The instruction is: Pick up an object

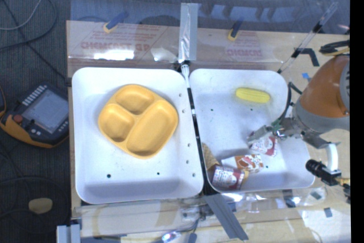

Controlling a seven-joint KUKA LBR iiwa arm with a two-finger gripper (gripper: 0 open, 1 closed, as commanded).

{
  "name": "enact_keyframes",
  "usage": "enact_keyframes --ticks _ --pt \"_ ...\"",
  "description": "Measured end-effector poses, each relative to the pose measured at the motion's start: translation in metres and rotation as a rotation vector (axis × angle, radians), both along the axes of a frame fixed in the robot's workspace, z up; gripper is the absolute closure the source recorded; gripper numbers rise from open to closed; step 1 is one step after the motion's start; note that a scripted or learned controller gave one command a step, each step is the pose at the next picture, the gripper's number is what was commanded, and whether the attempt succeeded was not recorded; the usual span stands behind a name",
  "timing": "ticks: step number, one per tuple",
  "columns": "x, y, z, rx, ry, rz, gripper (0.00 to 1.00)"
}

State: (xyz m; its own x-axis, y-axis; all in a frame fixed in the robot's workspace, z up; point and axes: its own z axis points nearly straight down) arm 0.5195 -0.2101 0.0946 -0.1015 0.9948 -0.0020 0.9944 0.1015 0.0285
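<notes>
The divided plate (pixel 137 120) is sitting in the left bin (pixel 85 179); in the right bin (pixel 227 79) the corn cob (pixel 252 95) is lying at the back — the packets (pixel 250 163) and cone (pixel 210 155) nearer the front; the gripper (pixel 267 135) is hanging between them.
</notes>
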Motion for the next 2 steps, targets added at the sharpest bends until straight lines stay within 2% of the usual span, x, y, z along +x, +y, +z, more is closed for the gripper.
enact_keyframes --ticks 1,2 --pt "0.000 0.002 0.007 0.006 0.004 0.002 1.00" --pt "0.027 0.050 0.105 0.000 0.030 -0.134 1.00"
